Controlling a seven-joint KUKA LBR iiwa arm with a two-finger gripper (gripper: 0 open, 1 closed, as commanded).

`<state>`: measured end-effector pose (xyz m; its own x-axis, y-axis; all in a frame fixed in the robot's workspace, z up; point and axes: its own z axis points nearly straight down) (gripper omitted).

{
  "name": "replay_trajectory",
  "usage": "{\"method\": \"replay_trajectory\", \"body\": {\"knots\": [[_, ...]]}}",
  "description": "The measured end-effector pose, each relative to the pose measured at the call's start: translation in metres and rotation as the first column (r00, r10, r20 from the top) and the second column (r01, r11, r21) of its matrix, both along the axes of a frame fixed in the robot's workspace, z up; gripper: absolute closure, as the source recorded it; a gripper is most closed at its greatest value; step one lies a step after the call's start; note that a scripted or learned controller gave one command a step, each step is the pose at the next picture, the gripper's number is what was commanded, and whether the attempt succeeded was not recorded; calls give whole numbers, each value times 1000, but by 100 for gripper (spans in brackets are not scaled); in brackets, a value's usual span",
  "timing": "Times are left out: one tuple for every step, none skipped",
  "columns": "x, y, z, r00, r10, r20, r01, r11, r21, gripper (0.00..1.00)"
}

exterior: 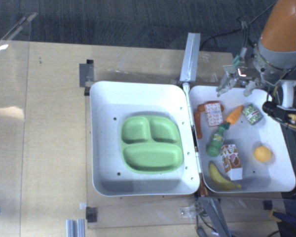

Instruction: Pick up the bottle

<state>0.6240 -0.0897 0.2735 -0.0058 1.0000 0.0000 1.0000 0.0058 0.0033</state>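
One green bottle (216, 141) lies mid-bin in the right bin (286, 179), well below my gripper (238, 83), whose open fingers hold nothing above the bin's far rim. Close around it crowd a carton (231, 162), banana (222, 177), carrot (233, 115) and packet (213, 113).

Green bottle (216, 141) lies in the right bin (281, 181), gripper (236, 84) above its far rim.

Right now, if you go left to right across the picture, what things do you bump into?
Green plastic divided tray → small green bottle → round yellow-orange fruit. The other items in the right white bin overlap too much to order.
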Motion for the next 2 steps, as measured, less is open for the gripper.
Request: {"method": "replay_trajectory", "body": {"knots": [[-35, -14, -116, 990, 144, 0, -144, 990, 0, 0], [-62, -15, -177, 992, 126, 4, -126, 992, -2, 0]]}}
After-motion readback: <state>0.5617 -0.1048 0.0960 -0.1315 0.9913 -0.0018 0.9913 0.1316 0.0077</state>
